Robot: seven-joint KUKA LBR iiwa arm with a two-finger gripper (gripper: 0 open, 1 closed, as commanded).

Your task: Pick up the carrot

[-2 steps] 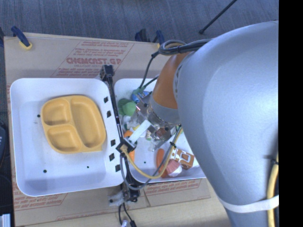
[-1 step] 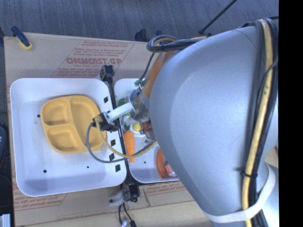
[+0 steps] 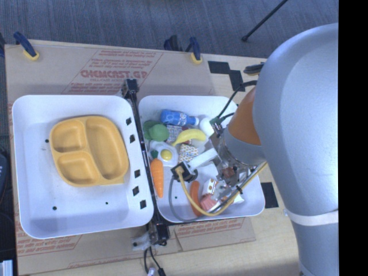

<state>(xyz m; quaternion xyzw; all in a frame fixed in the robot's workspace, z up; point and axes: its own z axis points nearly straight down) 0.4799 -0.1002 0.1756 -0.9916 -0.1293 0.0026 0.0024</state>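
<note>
The orange carrot (image 3: pixel 156 177) lies lengthwise against the left wall of the right bin (image 3: pixel 253 206), with its thick end toward the back and its tip toward the front. My gripper (image 3: pixel 220 184) hangs low over the front right part of the same bin. It is well to the right of the carrot and apart from it. The wrist and a yellow cable hide what lies directly beneath the gripper.
The right bin also holds a blue bottle (image 3: pixel 175 118), a green item (image 3: pixel 157 132), a banana (image 3: pixel 191 135), a white and yellow egg piece (image 3: pixel 165 154), a patterned packet (image 3: pixel 188 150) and a red item (image 3: pixel 195 192). A yellow divided plate (image 3: pixel 88 150) sits in the left bin (image 3: pixel 34 211).
</note>
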